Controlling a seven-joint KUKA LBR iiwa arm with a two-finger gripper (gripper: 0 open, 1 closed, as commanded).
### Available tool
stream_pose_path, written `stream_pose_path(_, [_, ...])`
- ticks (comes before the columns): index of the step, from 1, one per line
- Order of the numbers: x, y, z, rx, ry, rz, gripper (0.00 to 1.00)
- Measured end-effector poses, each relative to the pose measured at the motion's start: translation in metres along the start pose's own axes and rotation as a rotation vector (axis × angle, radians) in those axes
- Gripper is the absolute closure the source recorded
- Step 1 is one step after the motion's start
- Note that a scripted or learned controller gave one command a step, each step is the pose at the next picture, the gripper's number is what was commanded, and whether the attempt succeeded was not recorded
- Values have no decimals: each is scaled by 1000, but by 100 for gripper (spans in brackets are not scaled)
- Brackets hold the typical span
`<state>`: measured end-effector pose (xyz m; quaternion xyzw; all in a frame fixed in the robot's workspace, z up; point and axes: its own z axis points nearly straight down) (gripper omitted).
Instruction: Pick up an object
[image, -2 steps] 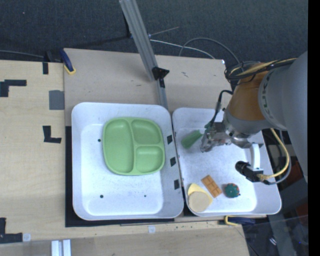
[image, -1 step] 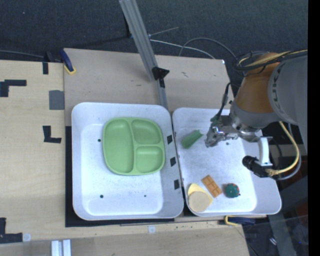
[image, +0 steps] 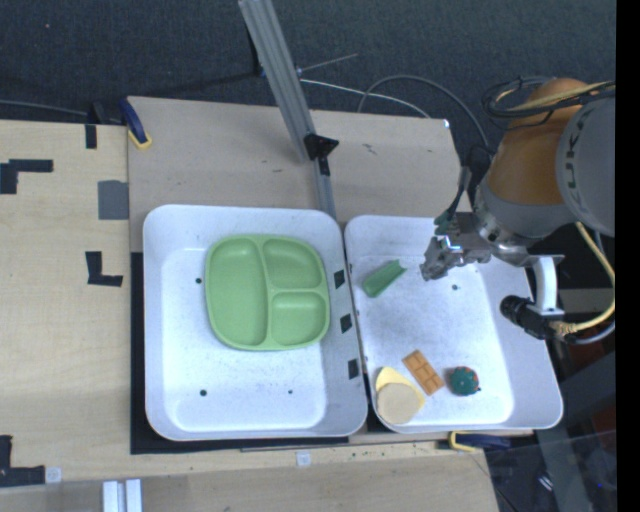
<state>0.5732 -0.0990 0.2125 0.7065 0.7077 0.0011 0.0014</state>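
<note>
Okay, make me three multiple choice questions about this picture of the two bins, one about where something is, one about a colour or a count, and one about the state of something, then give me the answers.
1. Where does the green divided plate lie?
A. In the left bin
B. In the right bin
C. On the bare bench

2. How many loose objects lie in the right bin?
A. Two
B. Four
C. Six

3. How does the gripper stand relative to the green block?
A. Resting on top of it
B. Beside it, apart from it
C. Lifting it above the bin

Answers:
1. A, the plate sits on the left bin floor.
2. B, there are the green block, the orange waffle piece, the pale yellow round piece and the small green and red ball.
3. B, white bin floor shows between them.
</note>
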Motion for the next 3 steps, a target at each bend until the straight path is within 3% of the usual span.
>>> stream_pose_path(3, [153, -44, -14, 6, 3, -6, 100])
